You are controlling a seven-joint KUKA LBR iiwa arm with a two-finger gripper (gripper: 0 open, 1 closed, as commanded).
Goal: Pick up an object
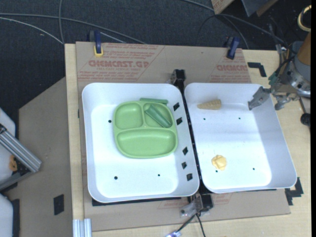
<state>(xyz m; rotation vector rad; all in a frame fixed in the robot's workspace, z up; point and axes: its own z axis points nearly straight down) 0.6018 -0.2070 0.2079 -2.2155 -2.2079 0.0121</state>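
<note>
The right bin (276, 147) holds a tan cone-shaped piece (209, 104) near its far left corner and a small yellow lump (219, 162) near its front. A green divided plate (143, 143) sits in the left bin (98, 157), with a green pod-like item (159, 114) lying in its upper right compartment. My gripper (269, 102) hangs over the far right rim of the right bin, well to the right of the cone. It is open, its fingers spread with nothing between them.
A black divider with clips (183, 132) runs between the two bins. Blue clamps (98, 42) (232, 47) hold the brown board at the back. Cables cross the dark floor behind, and a metal rail (17, 149) lies at the left.
</note>
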